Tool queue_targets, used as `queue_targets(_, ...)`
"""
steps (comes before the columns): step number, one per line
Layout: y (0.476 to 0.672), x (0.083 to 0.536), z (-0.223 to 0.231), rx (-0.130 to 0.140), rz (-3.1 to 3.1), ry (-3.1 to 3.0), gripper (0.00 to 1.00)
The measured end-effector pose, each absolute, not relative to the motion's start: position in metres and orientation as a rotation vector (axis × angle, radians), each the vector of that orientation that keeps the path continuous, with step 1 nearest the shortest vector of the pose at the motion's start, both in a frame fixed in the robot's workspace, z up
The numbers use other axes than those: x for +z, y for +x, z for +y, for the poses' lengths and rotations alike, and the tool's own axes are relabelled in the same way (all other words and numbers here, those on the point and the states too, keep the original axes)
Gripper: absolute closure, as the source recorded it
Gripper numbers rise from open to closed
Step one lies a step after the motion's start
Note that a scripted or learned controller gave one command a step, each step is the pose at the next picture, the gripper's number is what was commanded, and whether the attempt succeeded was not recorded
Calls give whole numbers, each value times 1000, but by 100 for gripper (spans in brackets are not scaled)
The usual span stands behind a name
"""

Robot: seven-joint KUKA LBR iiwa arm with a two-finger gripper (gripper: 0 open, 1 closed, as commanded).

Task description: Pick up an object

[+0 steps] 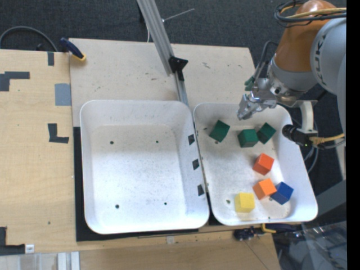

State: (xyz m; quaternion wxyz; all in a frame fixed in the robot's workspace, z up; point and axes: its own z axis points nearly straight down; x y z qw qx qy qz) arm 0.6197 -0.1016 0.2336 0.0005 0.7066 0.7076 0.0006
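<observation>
Bench is a pale wood top on dark flooring, with grey tape marks at far left and a blue-and-yellow clamp near the back edge. Next comes the left bin, bare white inside with a few dark specks. An aluminium rail slants down from the top to the seam between bins. The right bin holds all the candidates: a green cube nearest the seam, two more green cubes and side by side just right of it, an orange cube below them, then a yellow cube, a second orange cube and a blue cube clustered at the front, the last two touching. The gripper hangs at the bin's back rim, just above the green trio, nothing between its fingers; whether they are spread or closed cannot be told at this angle. Judged step: approach, pre-grasp. The next move likely calls for descending onto one green cube, straddling it without nudging its neighbour.
</observation>
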Motion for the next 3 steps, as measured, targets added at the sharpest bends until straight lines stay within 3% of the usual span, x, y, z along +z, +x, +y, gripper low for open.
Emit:
queue_targets(2, 568, 243, 3, -1, 2231, 2216, 100)
queue_targets(3, 555, 246, 58, -1, 2233, 2215, 100)
